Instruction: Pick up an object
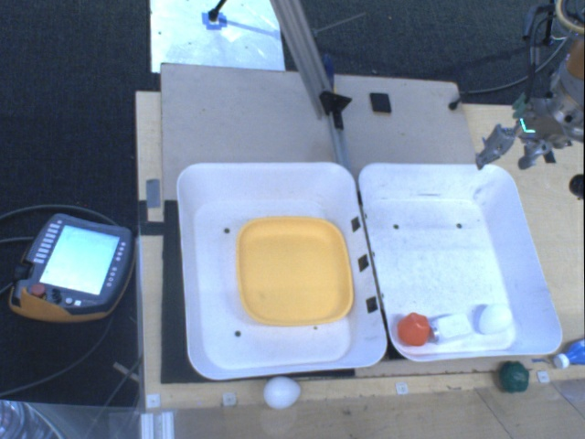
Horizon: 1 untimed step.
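Observation:
The gripper [514,151] hangs at the upper right, above the back right corner of the right bin [439,199]. Its two grey fingers [494,144] are spread apart with nothing between them. Along the front wall of the right bin lie an orange-red ball [414,329], a small white object [452,326] and a white ball [494,318], far from the gripper. A square yellow plate [295,269] lies flat in the middle of the left bin [206,245].
A white egg-shaped object [281,392] and a dark green ball [514,376] lie on the bench in front of the bins, with a blue-tipped item [571,354] at the right edge. A teach pendant [71,265] lies left. A slanted metal pole [306,44] rises behind the bins.

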Motion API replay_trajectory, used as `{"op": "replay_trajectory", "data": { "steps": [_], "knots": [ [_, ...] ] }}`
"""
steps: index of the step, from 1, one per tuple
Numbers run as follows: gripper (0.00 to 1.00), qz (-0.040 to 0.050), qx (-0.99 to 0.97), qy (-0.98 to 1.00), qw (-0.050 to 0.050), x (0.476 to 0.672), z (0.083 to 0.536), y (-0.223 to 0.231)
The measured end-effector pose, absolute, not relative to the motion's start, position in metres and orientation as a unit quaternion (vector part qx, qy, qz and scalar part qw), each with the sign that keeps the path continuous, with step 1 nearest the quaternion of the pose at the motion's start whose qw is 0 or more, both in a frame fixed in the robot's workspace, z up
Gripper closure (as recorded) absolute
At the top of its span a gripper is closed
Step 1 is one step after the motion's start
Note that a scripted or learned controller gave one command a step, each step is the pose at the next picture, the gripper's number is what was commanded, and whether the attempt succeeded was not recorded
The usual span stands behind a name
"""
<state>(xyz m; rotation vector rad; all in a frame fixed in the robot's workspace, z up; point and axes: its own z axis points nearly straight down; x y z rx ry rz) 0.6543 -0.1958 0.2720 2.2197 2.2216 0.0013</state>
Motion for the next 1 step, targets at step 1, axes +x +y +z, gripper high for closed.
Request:
{"op": "replay_trajectory", "data": {
  "steps": [1],
  "knots": [
    [0.0, 0.0004, 0.707, 0.707, 0.001, 0.6542, 0.272, -0.1958]
  ]
}}
